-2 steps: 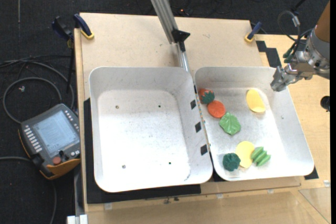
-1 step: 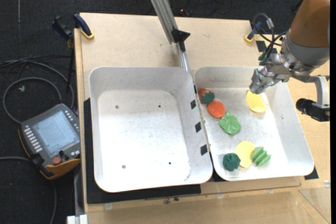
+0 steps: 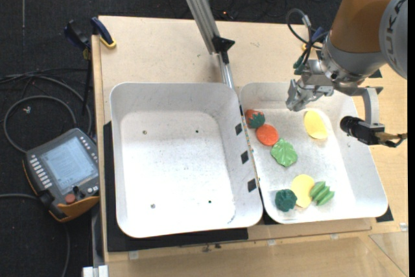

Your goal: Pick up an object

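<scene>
The right bin (image 3: 363, 172) holds several toy foods. A yellow lemon-like piece (image 3: 316, 124) lies toward its far side. A red strawberry (image 3: 254, 119) and an orange tomato (image 3: 266, 135) sit near the divider. A light green leaf (image 3: 284, 154) lies in the middle. At the front are a dark green piece (image 3: 285, 200), a pale yellow piece (image 3: 303, 188) and a green ridged piece (image 3: 321, 192). My gripper (image 3: 297, 102) hangs over the far part of the right bin, just left of and above the yellow piece, with nothing seen between its fingers.
The left bin (image 3: 172, 152) stands beside the right one. A metal pole (image 3: 198, 0) slants over the bench from the top. A black cylinder on a bracket (image 3: 360, 128) juts over the right bin's right side. A teach pendant (image 3: 61, 172) lies on the floor at the left.
</scene>
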